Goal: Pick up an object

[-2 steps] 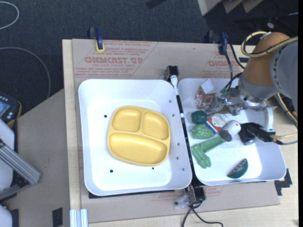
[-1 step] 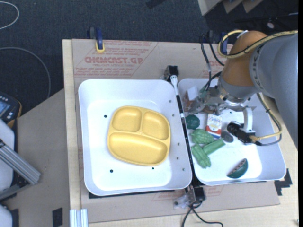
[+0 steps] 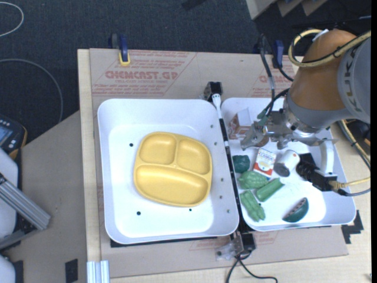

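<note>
Two-finger gripper (image 3: pixel 262 135) hovers over the cluttered right white bin (image 3: pixel 339 214) — I can't tell its grip — best drop squarely onto one toy.

arm (image 3: pixel 330 69): cut off right | right bin (image 3: pixel 339 214): far wall hidden

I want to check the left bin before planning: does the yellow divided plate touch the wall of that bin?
Apart. The camera view shows bare white floor all around the yellow plate, between it and the left bin's wall.
</note>
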Controlling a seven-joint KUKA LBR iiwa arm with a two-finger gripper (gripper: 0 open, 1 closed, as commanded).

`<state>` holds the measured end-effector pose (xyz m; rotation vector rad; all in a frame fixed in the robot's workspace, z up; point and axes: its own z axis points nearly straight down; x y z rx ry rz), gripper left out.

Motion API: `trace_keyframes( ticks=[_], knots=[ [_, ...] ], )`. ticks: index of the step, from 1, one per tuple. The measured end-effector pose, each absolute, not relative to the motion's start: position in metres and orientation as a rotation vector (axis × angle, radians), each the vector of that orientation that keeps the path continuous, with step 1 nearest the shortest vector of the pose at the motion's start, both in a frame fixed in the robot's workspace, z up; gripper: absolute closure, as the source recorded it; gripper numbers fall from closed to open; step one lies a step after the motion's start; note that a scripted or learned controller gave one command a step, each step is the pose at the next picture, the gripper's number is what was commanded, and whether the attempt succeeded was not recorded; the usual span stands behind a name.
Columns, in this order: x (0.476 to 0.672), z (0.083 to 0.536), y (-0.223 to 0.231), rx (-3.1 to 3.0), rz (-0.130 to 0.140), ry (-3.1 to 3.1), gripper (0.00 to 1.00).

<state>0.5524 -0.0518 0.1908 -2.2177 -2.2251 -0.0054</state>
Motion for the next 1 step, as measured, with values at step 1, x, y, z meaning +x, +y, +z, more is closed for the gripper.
trace_keyframes(
  ticks=[1],
  knots=[
    [0.496, 0.1226, -0.099, -2.224, 0.006, -2.209, 0.0]
  ],
)
